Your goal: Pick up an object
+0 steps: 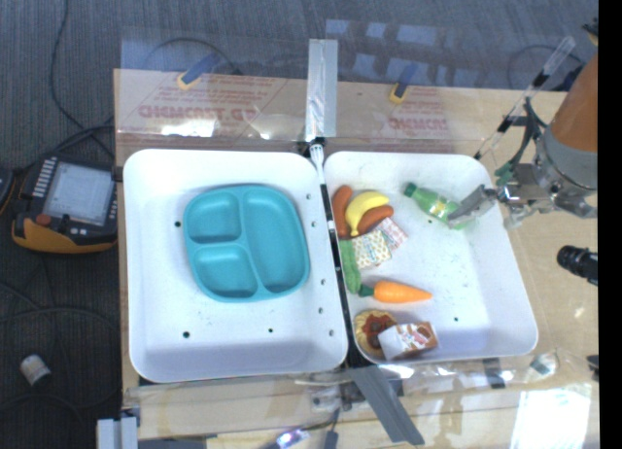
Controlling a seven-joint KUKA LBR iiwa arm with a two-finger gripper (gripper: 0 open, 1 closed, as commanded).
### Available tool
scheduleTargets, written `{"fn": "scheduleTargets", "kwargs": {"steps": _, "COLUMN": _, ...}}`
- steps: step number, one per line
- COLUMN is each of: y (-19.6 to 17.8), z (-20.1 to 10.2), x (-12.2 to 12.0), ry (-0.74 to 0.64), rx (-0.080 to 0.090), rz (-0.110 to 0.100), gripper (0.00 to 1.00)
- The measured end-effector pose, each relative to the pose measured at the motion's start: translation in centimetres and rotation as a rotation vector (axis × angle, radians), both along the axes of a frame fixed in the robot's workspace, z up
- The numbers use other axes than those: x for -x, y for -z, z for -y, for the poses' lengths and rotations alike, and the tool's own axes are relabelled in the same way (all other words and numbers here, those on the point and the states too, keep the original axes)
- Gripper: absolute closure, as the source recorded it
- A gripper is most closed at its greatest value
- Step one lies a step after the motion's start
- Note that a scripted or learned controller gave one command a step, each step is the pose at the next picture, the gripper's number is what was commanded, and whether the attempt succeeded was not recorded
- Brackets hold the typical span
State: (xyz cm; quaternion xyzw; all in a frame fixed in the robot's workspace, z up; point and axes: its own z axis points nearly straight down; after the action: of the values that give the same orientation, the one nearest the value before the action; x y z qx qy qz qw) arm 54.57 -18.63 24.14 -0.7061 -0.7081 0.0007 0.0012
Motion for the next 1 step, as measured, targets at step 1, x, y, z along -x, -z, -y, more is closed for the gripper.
{"fn": "scheduleTargets", "kwargs": {"steps": 1, "y": 2.42, "z": -0.65, "x": -5.66, "ry": -0.022, "rx": 0.003, "rz": 0.0, "gripper": 0.0}}
